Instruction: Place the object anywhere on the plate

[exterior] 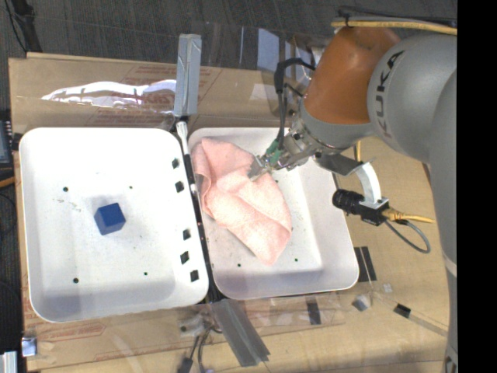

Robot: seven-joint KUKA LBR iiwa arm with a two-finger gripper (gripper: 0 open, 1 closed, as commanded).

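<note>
A small blue cube [110,217] lies in the left white bin [46,286], left of its middle. A crumpled pink cloth [241,200] is spread across the left half of the right white bin [334,247]. My gripper [262,167] hangs low over the right bin, its tip at the cloth's upper right edge, touching or just above the fabric. The grey arm with its orange band [349,76] reaches in from the upper right and hides the bin's far right corner.
A grey divider rail [188,76] runs between the bins at the back. A black cable plug with a yellow lead [365,206] hangs off the wrist over the right bin's right rim. Brown cardboard [93,76] lies beneath both bins.
</note>
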